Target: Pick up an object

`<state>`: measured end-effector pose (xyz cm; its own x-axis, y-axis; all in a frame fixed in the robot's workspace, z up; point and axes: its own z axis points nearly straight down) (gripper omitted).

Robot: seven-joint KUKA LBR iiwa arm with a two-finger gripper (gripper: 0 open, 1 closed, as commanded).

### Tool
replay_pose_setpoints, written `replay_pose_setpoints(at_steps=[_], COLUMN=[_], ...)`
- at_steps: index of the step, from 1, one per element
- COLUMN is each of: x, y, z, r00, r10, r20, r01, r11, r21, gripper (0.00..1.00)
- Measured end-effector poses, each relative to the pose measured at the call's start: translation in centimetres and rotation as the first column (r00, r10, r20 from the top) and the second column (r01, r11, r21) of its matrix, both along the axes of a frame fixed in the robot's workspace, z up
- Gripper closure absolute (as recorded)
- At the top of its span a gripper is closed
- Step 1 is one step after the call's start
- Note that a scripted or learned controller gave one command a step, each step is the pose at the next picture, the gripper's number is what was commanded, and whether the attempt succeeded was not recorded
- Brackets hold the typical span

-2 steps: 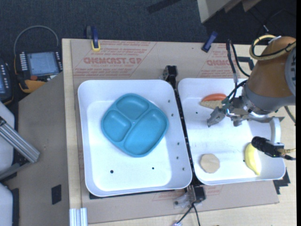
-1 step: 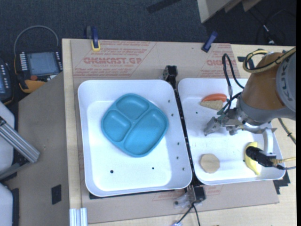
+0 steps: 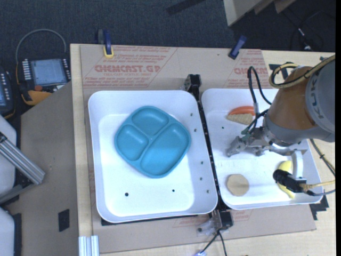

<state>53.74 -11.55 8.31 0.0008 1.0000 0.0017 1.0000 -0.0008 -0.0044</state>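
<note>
Round tan cookie-like disc (image 3: 237, 185) lower right, apart from grey two-finger gripper (image 3: 235, 148) at right-centre, spread and grasping nothing; blue divided plate (image 3: 153, 141) centre-left.

The arm (image 3: 314, 103) enters from the right side of the camera view, orange band above the wrist. The end effector (image 3: 234, 147) extends leftward at a low angle, its two fingers (image 3: 232, 151) spread slightly apart, gripping nothing.
</note>
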Motion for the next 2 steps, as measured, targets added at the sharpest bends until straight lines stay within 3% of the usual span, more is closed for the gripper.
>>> replay_pose_setpoints(at_steps=[1, 2], x=[0.1, 0.3], y=[0.0, -0.3], z=[1.2, 7.3], r00=[1.000, 1.000], r10=[-0.001, 0.001], r20=[0.005, 0.008], r01=[0.001, -0.001], r11=[1.000, 1.000], r21=[-0.001, -0.003], gripper=[1.00, 1.00])
